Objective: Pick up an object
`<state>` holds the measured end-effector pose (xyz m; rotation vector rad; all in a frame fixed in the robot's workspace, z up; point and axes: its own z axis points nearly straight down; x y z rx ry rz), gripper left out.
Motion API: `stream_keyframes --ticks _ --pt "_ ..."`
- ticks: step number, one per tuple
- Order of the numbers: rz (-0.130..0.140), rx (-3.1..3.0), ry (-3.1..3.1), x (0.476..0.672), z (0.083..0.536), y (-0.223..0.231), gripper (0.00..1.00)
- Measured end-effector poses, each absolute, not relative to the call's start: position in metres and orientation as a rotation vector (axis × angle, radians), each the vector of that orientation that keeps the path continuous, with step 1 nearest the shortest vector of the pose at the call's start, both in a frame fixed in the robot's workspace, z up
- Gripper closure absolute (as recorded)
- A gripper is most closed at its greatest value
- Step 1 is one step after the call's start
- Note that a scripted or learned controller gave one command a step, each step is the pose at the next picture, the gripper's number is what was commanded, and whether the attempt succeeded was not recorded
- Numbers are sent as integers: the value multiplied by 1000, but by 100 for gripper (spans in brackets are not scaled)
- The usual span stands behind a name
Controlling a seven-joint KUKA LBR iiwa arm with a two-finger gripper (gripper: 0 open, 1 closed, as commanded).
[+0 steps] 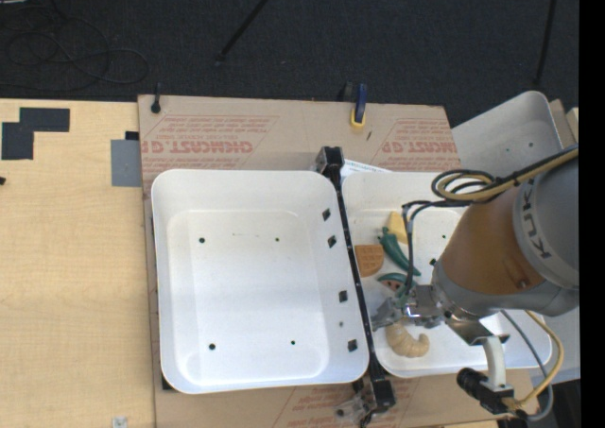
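Note:
Several small objects lie in the right bin [430,374]: a yellow piece [395,225], a green curved piece [394,251], a brown-orange block [369,259] against the divider, and a beige curled piece [408,343] near the front rim. My gripper [395,311] is low in this bin, between the green piece and the beige piece, just above the beige one. The grey arm with its orange band [482,256] hides the right half of the bin.
The left bin [236,180] sits beside the right one, divided from it by a black clamp strip [345,275]. Cables [454,185] loop over the arm. A blue-and-yellow clamp [359,107] stands at the cardboard's back edge.

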<state>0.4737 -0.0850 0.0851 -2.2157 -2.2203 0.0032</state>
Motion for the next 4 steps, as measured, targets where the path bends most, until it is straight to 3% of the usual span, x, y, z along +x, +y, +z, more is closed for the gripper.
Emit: stream_keyframes --ticks 1,2,3,4 --pt "3 -2226 -2212 475 98 -88 100" --pt "4 -2226 -2212 475 88 -82 100" --pt "-3 -2221 -2226 546 88 -83 100" --pt "3 -2224 -2215 485 88 -115 100"
